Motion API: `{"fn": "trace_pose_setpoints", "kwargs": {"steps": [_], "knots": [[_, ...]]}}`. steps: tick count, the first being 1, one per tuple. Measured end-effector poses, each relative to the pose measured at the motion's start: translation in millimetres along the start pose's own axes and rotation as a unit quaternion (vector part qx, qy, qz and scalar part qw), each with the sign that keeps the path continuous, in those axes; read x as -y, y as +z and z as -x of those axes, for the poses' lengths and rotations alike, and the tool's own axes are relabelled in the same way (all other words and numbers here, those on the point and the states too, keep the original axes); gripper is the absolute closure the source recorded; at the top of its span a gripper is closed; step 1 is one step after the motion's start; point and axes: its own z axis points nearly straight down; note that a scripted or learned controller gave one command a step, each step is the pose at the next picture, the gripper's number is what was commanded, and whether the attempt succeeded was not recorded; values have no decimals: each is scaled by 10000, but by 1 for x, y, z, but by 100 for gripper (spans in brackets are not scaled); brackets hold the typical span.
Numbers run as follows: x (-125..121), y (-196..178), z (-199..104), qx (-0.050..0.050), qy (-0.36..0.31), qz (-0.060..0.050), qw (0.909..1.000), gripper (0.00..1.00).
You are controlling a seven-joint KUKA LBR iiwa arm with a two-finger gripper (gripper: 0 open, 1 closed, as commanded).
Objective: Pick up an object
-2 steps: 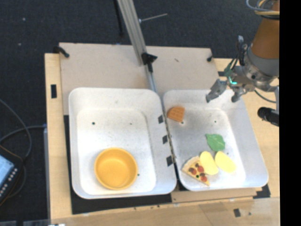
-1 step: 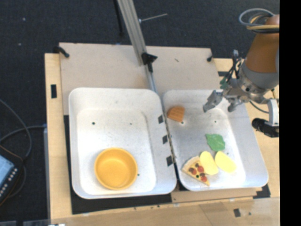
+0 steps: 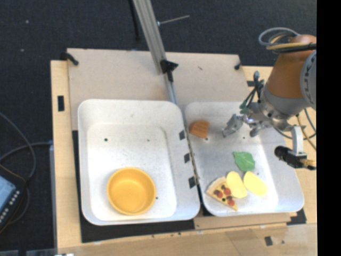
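My gripper (image 3: 243,128) hangs over the back half of the right bin (image 3: 282,196), its two grey fingers spread open with nothing between them. A small brown bun-like piece (image 3: 200,128) lies to its left, near the bin's left wall. A green leaf-shaped piece (image 3: 244,160) lies in front of the gripper. Closer to the front sit two yellow pieces (image 3: 255,184) and a pizza slice (image 3: 220,192). A yellow bowl (image 3: 131,190) rests in the front of the left bin (image 3: 96,116).
A slanted metal pole (image 3: 155,41) rises from between the bins at the back. The arm's orange band (image 3: 287,68) and cables stand at the right edge. Dark floor surrounds the bench.
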Motion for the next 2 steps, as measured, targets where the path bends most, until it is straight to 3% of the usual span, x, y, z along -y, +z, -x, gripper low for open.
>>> {"fn": "trace_pose_setpoints", "kwargs": {"steps": [1, 2], "knots": [[9, 56, 7, 1, 3, -16, 10000, 0], [7, 41, 8, -2, 27, 20, 10000, 100]]}}
